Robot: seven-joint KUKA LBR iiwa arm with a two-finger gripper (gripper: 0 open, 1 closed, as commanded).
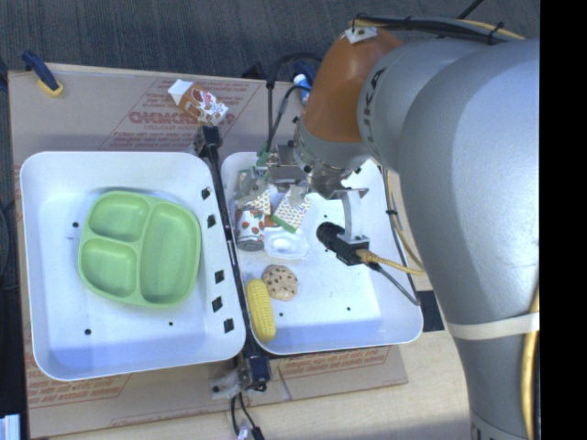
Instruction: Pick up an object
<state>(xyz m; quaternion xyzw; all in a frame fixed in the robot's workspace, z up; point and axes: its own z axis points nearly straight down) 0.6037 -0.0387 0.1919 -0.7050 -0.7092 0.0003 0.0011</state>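
1. Gripper (273, 183): low in the far part of the right bin (367, 324), right over a cluster of small objects. Its metal parts merge with the items beneath, so whether it grips anything cannot be told.
2. Arm (459, 145): grey, bulky, reaching in from the right and covering much of that side of the scene. The orange band (341, 85) sits just above the wrist, which is bent downward and leftward into the bin. Dark cables run along the wrist at its far side.
3. Cluster of small objects (261, 216): patterned, box-like packages, possibly two or three, lying against the bin's left wall directly under the gripper; the details are blurred.
4. Cookie (280, 281): round and speckled, on the bin floor nearer than the cluster, apart from it.
5. Corn cob (260, 309): yellow, lying along the left wall of the right bin, just beside the cookie on its near left.
6. Left bin (46, 273): holds a green divided plate (140, 247) with three compartments, lying flat near the middle.
7. Small packet (196, 103): orange and white, on the cardboard beyond the bins, well apart from the gripper.
8. Blue clamp (42, 71): at the far left corner of the bench.
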